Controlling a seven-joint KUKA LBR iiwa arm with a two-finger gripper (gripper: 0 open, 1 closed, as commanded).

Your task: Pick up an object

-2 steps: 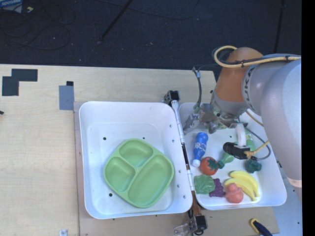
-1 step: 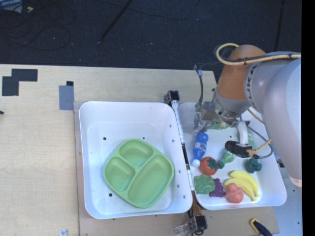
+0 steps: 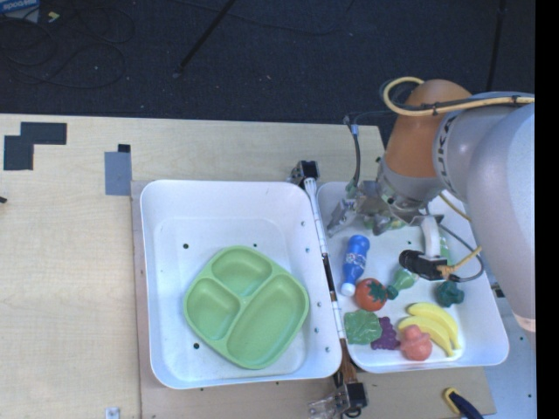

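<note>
A green plate is lying in a white bin. A yellow banana, red tomato and blue bottle are showing.

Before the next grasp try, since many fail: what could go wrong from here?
1. The gripper hangs beside the right white bin's back-left wall and may catch it.
2. The blue plastic bottle is round and may roll.
3. The red toy tomato, green leafy toy and purple toy grapes crowd together.

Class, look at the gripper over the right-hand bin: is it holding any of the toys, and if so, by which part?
Nothing is held. The gripper hangs over the right bin, above the blue bottle, with nothing between its fingers.
</note>
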